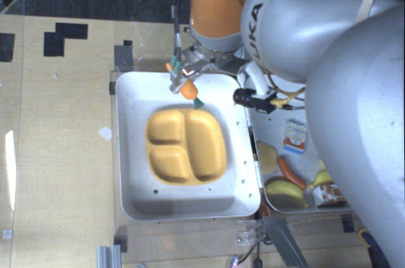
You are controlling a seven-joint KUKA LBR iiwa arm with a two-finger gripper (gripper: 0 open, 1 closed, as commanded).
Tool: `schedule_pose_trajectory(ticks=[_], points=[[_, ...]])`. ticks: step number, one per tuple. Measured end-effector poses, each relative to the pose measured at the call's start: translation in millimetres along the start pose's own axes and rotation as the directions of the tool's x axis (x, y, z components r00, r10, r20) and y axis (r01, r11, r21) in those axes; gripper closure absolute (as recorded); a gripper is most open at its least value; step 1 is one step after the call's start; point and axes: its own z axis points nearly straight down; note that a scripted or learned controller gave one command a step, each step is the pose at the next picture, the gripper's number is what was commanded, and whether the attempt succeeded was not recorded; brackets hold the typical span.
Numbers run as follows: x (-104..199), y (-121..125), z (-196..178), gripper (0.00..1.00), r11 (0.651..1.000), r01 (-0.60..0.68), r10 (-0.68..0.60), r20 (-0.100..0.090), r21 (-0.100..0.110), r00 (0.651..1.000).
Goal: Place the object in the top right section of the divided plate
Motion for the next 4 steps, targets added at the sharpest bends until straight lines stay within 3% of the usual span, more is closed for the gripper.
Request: schedule_pose_trajectory(ticks=[1,2,3,4], points=[[0.3,1.9,-12.2,1.00,1.000,0.004,-0.004,0.002,-0.006,1.000],[-20.6,-49.3,27.5,1.00,1.000,-0.024,0.024,0.000,0.003,1.000],[-38.7,-20.1,31.0,1.00,1.000,0.010,-0.010,0.001,0.001,1.000],[-56.2,1.6,2.2,1.00,0.887,0.461,-0.461,0.002,-0.002,0.887]])
